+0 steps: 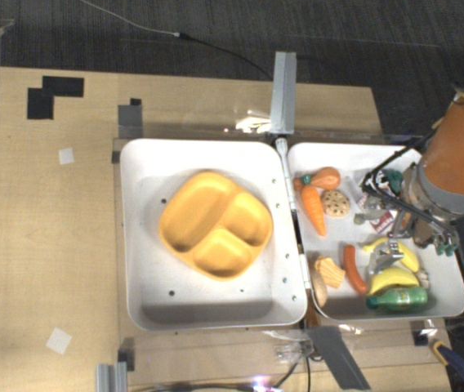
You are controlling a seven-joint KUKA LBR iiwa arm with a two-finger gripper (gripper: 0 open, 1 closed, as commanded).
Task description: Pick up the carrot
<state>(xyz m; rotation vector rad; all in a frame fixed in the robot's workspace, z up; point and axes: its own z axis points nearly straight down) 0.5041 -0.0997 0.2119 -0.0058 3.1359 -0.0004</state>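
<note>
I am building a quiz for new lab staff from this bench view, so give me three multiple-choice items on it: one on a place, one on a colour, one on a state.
1. Where does the carrot lie?
A. In the right bin, near its left wall
B. On the yellow plate
C. On the bench outside the bins

2. What colour is the divided plate in the left bin?
A. Blue
B. Yellow
C. Black

3. How does the carrot stand with the gripper?
A. Lifted in it
B. Lying apart from it
C. Pressed beneath it

Key: 1 A, it lies beside the right bin's left wall; 2 B, the plate is yellow; 3 B, bare bin floor separates them.
</note>
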